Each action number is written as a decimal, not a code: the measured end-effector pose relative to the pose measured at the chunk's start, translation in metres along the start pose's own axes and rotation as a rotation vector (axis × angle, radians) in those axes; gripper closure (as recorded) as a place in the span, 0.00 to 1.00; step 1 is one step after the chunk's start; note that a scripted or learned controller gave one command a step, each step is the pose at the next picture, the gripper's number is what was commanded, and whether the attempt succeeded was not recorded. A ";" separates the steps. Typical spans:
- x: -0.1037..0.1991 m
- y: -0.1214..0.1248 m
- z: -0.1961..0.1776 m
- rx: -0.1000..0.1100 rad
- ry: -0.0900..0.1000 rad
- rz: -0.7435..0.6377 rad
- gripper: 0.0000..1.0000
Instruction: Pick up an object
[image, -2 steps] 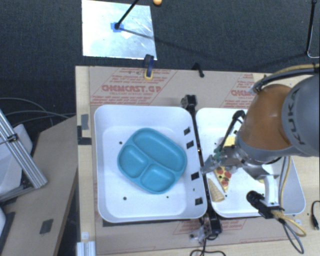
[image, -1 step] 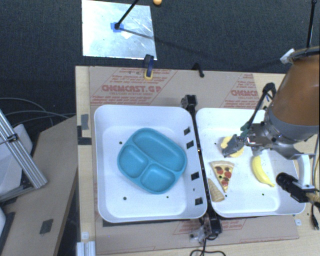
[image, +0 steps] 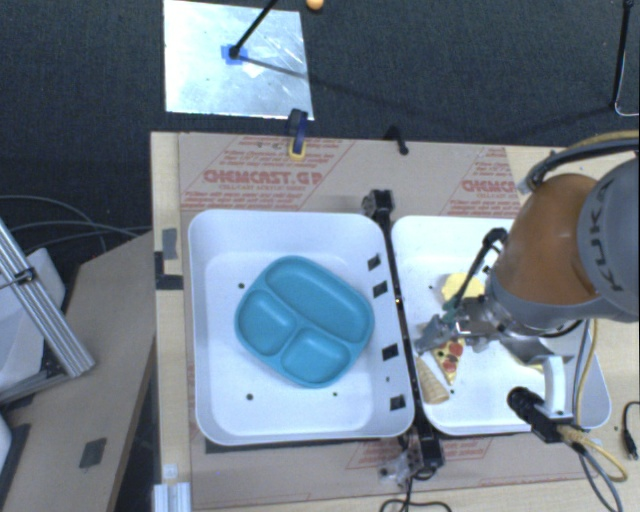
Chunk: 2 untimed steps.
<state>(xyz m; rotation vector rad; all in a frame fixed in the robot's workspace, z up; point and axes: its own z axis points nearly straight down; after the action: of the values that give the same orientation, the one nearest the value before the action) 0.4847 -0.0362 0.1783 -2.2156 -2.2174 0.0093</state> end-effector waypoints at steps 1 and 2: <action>0.003 0.002 -0.006 -0.011 -0.001 0.000 0.00; 0.064 0.003 -0.053 -0.016 0.002 -0.010 0.00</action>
<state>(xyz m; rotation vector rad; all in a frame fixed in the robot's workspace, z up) 0.4878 0.0282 0.2316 -2.2111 -2.2355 -0.0108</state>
